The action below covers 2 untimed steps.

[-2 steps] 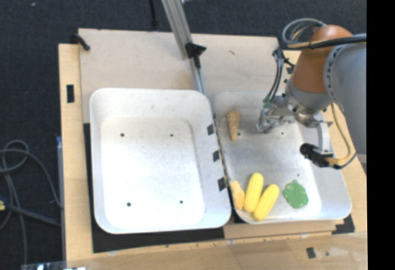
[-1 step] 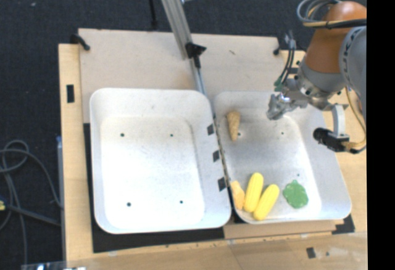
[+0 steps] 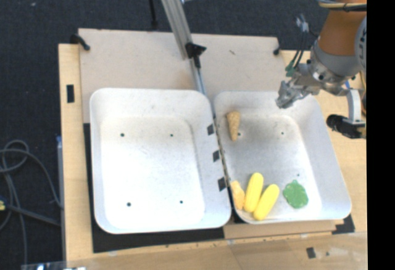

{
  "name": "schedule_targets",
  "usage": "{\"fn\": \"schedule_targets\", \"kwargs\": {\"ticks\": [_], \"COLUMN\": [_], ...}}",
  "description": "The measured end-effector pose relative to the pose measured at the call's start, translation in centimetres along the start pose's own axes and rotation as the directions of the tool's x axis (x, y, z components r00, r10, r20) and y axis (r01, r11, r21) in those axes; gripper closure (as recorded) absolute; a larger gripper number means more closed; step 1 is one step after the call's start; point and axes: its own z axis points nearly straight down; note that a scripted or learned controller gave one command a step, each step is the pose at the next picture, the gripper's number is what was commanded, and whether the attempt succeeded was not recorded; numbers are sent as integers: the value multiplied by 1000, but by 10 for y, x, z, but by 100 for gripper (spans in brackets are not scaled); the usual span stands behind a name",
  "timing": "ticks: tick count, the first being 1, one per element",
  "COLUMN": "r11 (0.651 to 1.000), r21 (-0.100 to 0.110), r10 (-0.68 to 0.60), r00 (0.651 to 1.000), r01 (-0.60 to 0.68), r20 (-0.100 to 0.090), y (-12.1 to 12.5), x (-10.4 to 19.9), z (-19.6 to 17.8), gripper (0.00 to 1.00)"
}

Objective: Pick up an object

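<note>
Approach step, by my read — end effector (image 3: 287,100) hung over right bin (image 3: 321,139) far corner, nothing seen in it; opening not discernible. Objects lay apart: tan cone (image 3: 233,124) near divider, yellow pieces (image 3: 260,195), green lump (image 3: 295,195) along near edge. Next — pick target, descend.

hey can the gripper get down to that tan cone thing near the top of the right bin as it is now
Probably yes. The gripper hangs over the right bin's upper edge, and the tan cone lies apart on bare floor. The yellow pieces and green piece sit far down the bin.

High slanted overhead view of both bins (image 3: 154,158)
</note>
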Motion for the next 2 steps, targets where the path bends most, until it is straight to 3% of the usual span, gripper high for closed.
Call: {"fn": "schedule_targets", "kwargs": {"ticks": [2], "r11": [1000], "r21": [5], "r10": [-5], "r00": [1000], "r01": [5], "r20": [-4], "y": [7], "x": [102], "z": [-9], "gripper": [100]}}
